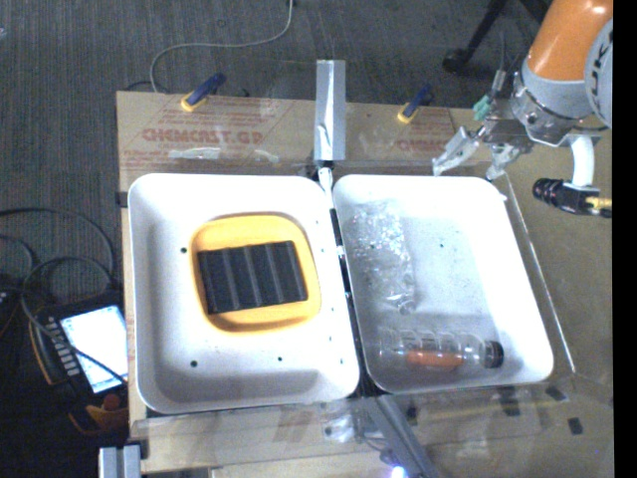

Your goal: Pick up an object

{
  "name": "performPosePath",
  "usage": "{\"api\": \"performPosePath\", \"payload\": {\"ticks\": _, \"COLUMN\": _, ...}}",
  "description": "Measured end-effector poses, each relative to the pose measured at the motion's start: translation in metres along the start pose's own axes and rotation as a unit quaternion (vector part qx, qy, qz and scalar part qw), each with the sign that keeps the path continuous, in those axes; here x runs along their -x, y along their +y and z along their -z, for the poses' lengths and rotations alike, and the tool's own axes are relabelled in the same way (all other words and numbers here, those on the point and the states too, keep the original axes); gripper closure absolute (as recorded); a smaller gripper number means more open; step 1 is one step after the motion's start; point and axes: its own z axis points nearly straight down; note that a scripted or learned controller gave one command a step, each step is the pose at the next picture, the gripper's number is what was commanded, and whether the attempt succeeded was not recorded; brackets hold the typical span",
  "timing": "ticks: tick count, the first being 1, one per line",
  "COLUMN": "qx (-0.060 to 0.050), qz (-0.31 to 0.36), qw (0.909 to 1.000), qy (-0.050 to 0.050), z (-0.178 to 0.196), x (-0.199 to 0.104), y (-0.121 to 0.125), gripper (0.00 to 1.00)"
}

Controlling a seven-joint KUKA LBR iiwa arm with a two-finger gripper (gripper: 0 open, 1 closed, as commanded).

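My gripper (472, 157) hangs above the back right corner of the right bin (518, 267), open, with nothing between its fingers. In that bin a clear plastic bottle (443, 352) with an orange inside and a black cap lies on its side near the front wall. A crumpled piece of clear plastic (383, 247) lies toward the bin's back left. In the left bin (159, 267) rests a yellow tray with a black ridged insert (254, 272).
A metal divider post (329, 108) stands at the back between the bins. Two blue-and-yellow clamps (202, 91) (415, 105) hold the cardboard behind them. A tablet (90, 347) with cables lies off the bench at the left.
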Motion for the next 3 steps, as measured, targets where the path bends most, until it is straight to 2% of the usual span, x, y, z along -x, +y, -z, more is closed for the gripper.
{"api": "performPosePath", "payload": {"ticks": 1, "qx": -0.001, "qz": -0.003, "qw": 1.0, "qy": 0.001, "z": -0.141, "x": -0.061, "y": -0.08, "gripper": 0.0}}
{"api": "performPosePath", "payload": {"ticks": 2, "qx": 0.0, "qz": 0.033, "qw": 0.9995, "qy": 0.0, "z": -0.165, "x": -0.064, "y": -0.009, "gripper": 0.0}}
{"api": "performPosePath", "payload": {"ticks": 3, "qx": 0.006, "qz": 0.063, "qw": 0.998, "qy": -0.001, "z": -0.164, "x": -0.049, "y": -0.075, "gripper": 0.0}}
